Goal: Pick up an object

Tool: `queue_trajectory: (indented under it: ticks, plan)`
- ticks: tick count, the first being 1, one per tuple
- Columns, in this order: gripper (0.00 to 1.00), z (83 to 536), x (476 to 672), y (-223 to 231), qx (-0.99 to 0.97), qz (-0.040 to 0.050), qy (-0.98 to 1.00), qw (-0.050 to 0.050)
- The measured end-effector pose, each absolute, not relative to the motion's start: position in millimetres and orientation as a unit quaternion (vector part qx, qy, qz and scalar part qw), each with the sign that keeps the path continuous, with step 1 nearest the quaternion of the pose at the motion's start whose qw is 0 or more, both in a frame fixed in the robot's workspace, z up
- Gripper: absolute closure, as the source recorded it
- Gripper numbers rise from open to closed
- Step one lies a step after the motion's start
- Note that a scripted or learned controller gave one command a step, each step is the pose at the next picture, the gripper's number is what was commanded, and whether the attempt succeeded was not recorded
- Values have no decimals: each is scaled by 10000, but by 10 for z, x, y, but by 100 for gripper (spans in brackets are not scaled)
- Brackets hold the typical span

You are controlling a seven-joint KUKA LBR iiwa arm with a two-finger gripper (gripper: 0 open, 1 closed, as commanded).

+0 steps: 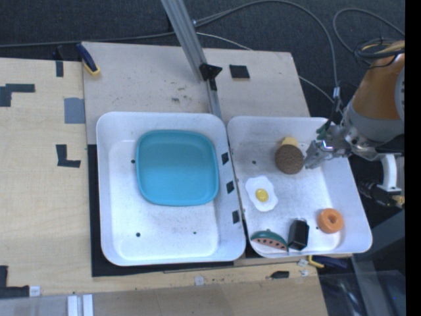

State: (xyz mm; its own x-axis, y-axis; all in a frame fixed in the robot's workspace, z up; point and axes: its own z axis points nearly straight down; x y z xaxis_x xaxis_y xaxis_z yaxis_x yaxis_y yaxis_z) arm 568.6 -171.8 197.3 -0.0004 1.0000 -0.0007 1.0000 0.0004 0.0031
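The right bin (342, 196) holds a brown round ball-like object (289, 158) with a small yellow piece (289, 142) just behind it, a fried-egg toy (262, 194), an orange ring like a donut (330, 220), a black block (298, 234) and a watermelon-slice toy (269, 241). My gripper (314, 157) hangs low over the right bin, just right of the brown ball, its fingertips close beside it. Nothing shows between the fingers.
The left bin (118, 196) holds a blue square plate (177, 166). A metal pole (191, 38) slants up from between the bins. Cables (316, 25) run across the dark floor behind the arm. A yellow-and-blue clip (89, 59) lies at the board's far left corner.
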Motion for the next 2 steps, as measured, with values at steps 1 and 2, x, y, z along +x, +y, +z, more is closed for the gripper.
queue_trajectory:
  ticks: [1, 2]
  plan:
    - [100, 2316, 5689, -1718, 7070, 5, 7072, 8]
    - [100, 2239, 5508, -1200, 7058, 0, 7084, -7]
